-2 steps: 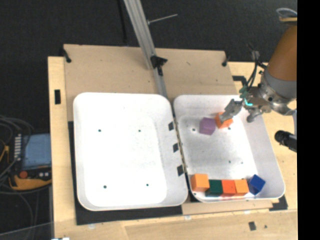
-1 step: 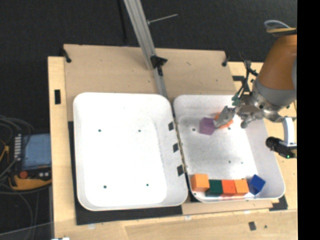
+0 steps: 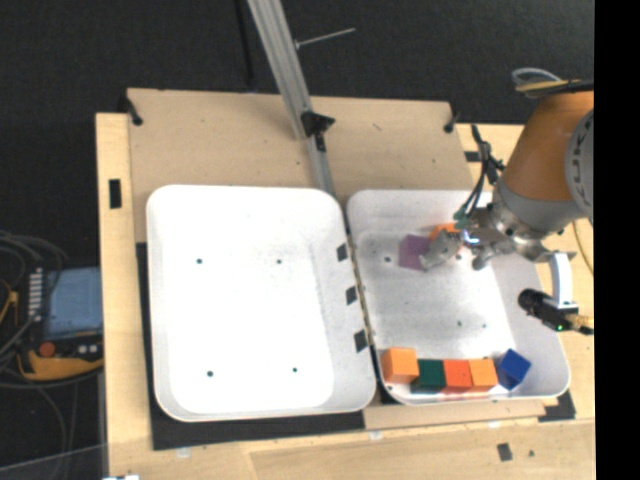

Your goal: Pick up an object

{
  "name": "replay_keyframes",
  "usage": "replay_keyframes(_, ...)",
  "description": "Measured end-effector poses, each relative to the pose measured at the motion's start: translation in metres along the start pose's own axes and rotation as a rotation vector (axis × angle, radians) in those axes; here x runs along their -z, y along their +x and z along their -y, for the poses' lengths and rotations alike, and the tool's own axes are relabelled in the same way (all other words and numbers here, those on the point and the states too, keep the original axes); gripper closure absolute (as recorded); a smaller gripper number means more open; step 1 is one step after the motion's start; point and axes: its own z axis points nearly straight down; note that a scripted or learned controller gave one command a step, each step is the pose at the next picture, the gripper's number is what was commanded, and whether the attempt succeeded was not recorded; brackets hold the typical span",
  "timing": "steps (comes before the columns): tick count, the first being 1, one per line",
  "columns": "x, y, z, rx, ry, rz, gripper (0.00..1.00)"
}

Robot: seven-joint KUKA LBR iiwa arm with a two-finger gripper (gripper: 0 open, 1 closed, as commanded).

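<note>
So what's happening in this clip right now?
The grey arm with the orange band reaches in from the right over the right white bin, its tool low beside a small purple block near the bin's middle. Whether it grips the block is unclear. A row of orange, green and blue blocks lies along the bin's near edge. The left white bin sits alongside.

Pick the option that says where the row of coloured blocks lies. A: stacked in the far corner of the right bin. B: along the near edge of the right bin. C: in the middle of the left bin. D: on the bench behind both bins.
B: the row of blocks, orange, green, orange, orange and blue, lies side by side against the near rim of the right bin.
</note>
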Motion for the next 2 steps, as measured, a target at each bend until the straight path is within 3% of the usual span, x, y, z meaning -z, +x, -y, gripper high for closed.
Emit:
replay_keyframes(1,-0.048,-0.001,-0.009,-0.002,-0.001,0.0,0.0)
replay_keyframes(2,-0.034,-0.001,-0.01,-0.007,-0.009,-0.001,1.0)
